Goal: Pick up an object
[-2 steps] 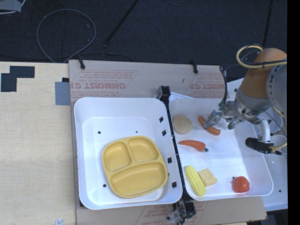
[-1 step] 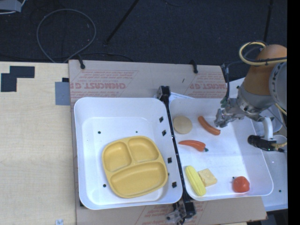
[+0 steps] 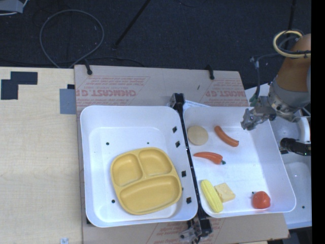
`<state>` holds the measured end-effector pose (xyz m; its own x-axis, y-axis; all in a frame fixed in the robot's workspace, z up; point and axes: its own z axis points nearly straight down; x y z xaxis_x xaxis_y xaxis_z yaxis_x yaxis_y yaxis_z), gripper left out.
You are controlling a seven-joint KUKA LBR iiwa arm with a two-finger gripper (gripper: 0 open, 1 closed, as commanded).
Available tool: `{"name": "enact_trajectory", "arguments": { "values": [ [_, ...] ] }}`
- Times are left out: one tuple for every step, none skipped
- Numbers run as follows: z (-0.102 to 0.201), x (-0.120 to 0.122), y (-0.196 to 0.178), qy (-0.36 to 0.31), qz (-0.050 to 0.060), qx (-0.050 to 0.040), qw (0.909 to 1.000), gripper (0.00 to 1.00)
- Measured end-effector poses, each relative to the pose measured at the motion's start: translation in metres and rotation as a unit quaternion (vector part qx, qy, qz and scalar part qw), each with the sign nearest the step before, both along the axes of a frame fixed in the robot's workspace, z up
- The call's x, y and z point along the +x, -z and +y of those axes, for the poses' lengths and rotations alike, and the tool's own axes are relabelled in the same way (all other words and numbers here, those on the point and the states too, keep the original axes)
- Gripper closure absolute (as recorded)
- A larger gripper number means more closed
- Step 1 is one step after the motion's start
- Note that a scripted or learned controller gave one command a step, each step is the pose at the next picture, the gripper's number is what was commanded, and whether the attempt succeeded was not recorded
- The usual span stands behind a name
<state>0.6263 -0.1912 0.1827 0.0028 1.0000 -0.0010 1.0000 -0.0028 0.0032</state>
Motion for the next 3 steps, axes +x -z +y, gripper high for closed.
{"name": "enact_trajectory", "arguments": {
  "values": [
    [0.006,0.007,-0.048,-0.003,0.000,0.0001,1.0000,1.00],
    [0.005,0.007,-0.074,-0.003,0.001,0.0003,1.0000,1.00],
    [0.052,-0.012,-0.080,-0.003,0.003,0.0017,1.0000,1.00]
  ]
}}
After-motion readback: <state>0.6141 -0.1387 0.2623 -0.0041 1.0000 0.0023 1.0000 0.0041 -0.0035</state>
